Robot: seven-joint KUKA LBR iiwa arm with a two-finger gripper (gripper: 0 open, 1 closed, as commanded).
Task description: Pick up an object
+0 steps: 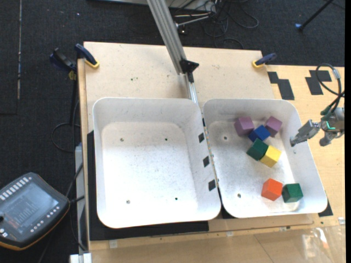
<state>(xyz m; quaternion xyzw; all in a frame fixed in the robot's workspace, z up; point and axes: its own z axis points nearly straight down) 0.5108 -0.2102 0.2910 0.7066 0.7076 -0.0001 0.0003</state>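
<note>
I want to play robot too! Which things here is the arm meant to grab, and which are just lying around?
For the job:
gripper
purple cubes
blue cube
green cubes
yellow cube
orange cube
right bin

Just lying about:
left bin
handheld controller
clamps

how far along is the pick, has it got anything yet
Nothing looks picked yet. All the blocks lie in the right bin: two purple blocks, a blue block, two green blocks, a yellow block and an orange block. The gripper hangs at that bin's right rim with no block at its tip. Left: reach a block, close on it and lift.
</note>
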